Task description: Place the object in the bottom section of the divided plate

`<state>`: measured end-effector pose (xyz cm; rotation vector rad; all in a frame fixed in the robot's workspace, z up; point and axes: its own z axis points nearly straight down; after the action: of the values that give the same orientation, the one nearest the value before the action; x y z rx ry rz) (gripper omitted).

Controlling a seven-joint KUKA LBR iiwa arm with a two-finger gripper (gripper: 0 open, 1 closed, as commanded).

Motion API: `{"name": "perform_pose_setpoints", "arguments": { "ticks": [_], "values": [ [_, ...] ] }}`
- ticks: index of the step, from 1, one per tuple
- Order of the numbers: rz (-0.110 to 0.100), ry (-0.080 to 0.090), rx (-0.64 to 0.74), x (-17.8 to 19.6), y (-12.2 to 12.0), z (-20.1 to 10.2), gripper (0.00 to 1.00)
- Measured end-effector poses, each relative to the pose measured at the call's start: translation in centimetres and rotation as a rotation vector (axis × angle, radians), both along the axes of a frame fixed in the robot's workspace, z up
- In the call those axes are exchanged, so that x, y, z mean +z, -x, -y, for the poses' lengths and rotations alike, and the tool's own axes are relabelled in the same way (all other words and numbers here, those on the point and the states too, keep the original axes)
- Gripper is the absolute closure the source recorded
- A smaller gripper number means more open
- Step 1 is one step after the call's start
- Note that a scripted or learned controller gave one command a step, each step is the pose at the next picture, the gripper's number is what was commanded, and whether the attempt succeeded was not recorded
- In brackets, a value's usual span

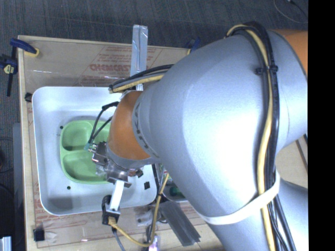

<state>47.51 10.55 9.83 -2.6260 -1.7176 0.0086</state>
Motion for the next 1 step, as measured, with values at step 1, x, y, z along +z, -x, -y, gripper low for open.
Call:
{"name": "perform_pose_setpoints", "arguments": {
  "ticks": [1],
  "values": [
    [0.004, 0.000, -0.258, 9.30, -0.15, 8.03, 1.00]
  ]
}}
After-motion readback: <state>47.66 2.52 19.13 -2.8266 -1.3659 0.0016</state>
